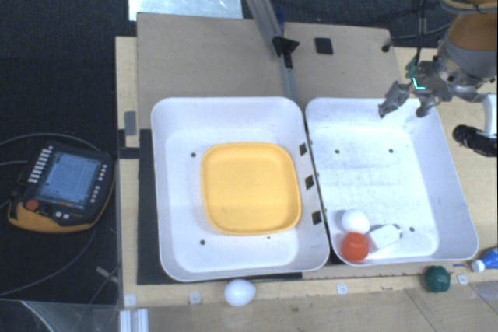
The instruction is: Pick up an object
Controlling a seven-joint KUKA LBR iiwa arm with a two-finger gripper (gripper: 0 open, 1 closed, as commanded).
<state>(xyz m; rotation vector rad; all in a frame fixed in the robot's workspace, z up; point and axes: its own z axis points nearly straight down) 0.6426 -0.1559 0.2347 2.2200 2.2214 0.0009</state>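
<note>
Lying nearest, off the bins on the bench front, are 1 white egg (240, 292) and 1 green ball (436, 278). Inside the right bin (436, 167), at its front-left corner, sit 1 white ball (355, 221), 1 red ball (355, 246) and 1 white piece (385, 235). Beside it, the left bin (175, 167) holds 1 yellow plate (250, 187). Farthest, the gripper (406, 106) hangs over the right bin's back edge, fingers spread apart, holding nothing.

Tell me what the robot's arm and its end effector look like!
The arm is grey with an orange band near the wrist and black cables looping beside it. The end effector has two dark grey fingers, with a small green light glowing just above them.
</note>
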